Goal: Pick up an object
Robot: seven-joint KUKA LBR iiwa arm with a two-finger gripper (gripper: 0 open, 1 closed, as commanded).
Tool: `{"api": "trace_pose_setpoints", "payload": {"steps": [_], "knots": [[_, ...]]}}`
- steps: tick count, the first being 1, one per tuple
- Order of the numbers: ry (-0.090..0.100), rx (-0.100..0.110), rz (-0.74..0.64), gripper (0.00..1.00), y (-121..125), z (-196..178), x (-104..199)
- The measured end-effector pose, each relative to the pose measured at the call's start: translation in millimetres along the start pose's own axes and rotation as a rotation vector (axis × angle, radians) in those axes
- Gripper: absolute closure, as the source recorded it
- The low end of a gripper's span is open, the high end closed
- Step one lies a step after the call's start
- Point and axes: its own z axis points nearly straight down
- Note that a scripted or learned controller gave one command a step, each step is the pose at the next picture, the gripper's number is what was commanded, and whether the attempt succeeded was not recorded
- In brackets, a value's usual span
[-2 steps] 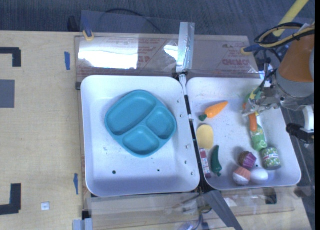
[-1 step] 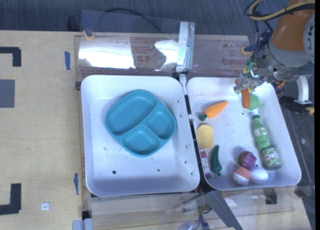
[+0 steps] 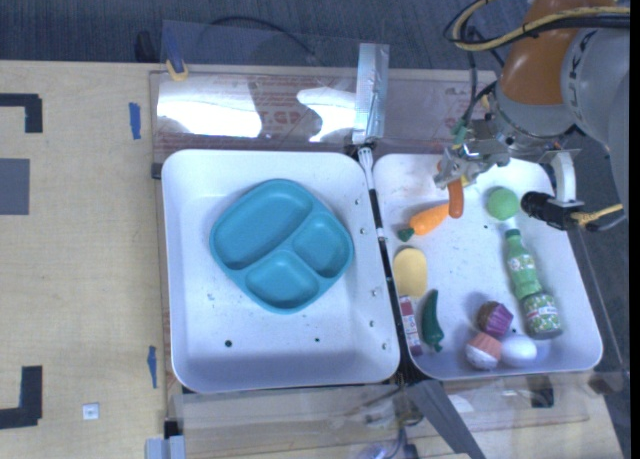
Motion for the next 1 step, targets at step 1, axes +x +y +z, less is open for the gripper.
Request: {"api": "trace_pose_setpoints", "payload": {"steps": [1], "knots": [[0.000,-0.007,0.008,1.00,19.3,-27.7,76.2]]}}
